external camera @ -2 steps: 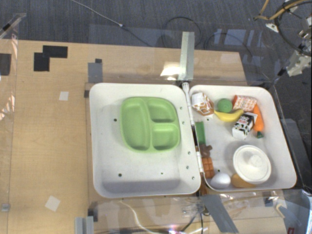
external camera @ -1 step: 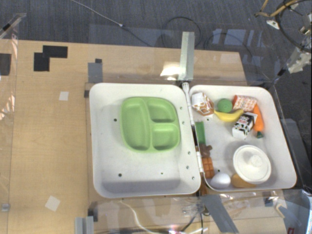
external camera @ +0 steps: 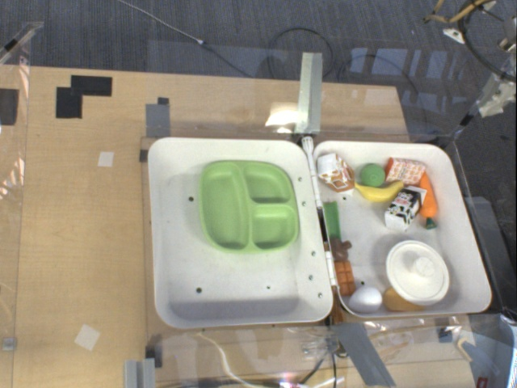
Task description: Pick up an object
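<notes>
Whether the gripper is apart or together, I cannot tell from where I stand.

The likeliest thing to lift, I'd judge, is the banana [external camera: 380, 191], lying in the right bin [external camera: 464, 208] among the clutter. It looks like a light toy, stiff and rather smooth, so a pinch across its curved middle should serve best; its ends are crowded.

A green ball [external camera: 371, 174] touches the banana from above, and a red packet [external camera: 404, 170] sits just beyond its far tip. A small black-and-white carton [external camera: 402, 206] is just below it, with a carrot [external camera: 428, 199] beside that. Well below the banana stand a white bowl [external camera: 416, 269] and a white egg [external camera: 365, 299]. Left of the banana lies a wrapped snack [external camera: 333, 170].

The left bin [external camera: 174, 217], well left of the banana, holds a green divided plate [external camera: 246, 204].
</notes>
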Controlling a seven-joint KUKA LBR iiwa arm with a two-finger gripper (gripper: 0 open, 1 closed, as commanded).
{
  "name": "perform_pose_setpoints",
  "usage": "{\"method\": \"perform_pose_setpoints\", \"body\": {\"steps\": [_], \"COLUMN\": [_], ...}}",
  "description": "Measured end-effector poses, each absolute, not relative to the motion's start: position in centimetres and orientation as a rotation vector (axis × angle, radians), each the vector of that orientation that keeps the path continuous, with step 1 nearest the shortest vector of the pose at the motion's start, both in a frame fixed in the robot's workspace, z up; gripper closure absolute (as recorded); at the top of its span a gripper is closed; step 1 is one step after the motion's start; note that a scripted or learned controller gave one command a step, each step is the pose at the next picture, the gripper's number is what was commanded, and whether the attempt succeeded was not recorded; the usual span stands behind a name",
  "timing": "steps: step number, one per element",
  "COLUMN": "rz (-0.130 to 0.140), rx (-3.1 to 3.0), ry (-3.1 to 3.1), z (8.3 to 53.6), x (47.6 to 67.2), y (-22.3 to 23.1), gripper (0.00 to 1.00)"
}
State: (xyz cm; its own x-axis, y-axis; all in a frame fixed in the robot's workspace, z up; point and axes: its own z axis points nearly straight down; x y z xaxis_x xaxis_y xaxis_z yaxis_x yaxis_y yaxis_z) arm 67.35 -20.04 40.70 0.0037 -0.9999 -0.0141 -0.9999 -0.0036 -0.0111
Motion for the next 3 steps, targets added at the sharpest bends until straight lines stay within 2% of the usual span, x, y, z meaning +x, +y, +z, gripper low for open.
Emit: {"method": "perform_pose_setpoints", "body": {"steps": [1, 2, 3], "rz": [0.005, 0.005, 0.004], "rx": [-2.206, -2.554, -2.549], "ry": [2.203, 1.823, 1.822], "z": [41.7, 37.0, 38.0], "x": [67.5, 63.2, 63.4], "y": [-19.9, -19.8, -19.7], "gripper": [1.00, 1.00, 1.00]}}
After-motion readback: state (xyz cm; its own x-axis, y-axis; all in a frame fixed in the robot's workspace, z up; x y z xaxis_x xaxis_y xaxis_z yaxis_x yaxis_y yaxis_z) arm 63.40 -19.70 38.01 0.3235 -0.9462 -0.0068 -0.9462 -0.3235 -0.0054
